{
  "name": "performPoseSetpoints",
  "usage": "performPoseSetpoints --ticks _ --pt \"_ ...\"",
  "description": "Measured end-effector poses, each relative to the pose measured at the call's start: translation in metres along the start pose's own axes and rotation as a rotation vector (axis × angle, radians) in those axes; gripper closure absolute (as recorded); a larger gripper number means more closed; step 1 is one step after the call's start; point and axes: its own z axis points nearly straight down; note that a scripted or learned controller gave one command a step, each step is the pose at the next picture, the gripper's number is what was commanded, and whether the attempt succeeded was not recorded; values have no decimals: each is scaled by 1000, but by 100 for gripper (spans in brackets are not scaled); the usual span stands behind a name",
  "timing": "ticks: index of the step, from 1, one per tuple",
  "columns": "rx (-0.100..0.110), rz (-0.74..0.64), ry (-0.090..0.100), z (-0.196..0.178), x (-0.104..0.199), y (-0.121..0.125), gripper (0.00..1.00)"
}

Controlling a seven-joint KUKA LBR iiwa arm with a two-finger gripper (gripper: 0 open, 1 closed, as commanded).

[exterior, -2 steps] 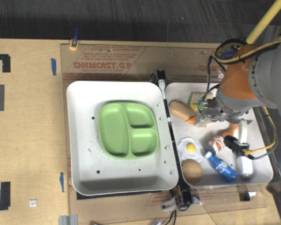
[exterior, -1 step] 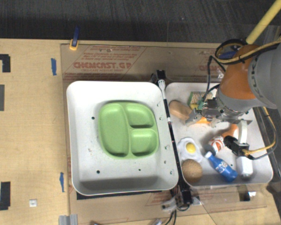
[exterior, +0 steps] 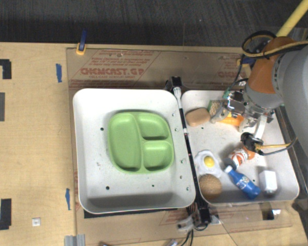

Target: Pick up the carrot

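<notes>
The carrot [exterior: 229, 120] is orange with a green top and lies in the far part of the right bin [exterior: 285, 160], just right of a tan bread roll. My gripper [exterior: 235, 108] is down directly over the carrot and covers most of it. Only the carrot's orange lower edge and its green leafy end [exterior: 214, 107] show past the gripper. The grey arm with its orange band [exterior: 264, 76] reaches in from the upper right.
The right bin also holds a bread roll [exterior: 196, 117], a fried egg [exterior: 208, 162], a brown ball [exterior: 210, 185], a blue bottle [exterior: 242, 181], a white block [exterior: 268, 181] and an orange-and-white item [exterior: 239, 157]. The left bin [exterior: 87, 137] holds a green divided plate [exterior: 141, 140].
</notes>
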Motion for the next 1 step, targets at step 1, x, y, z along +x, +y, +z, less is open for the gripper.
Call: performPoseSetpoints --ticks 1 --pt "-7 -8 -6 -13 -1 2 100"
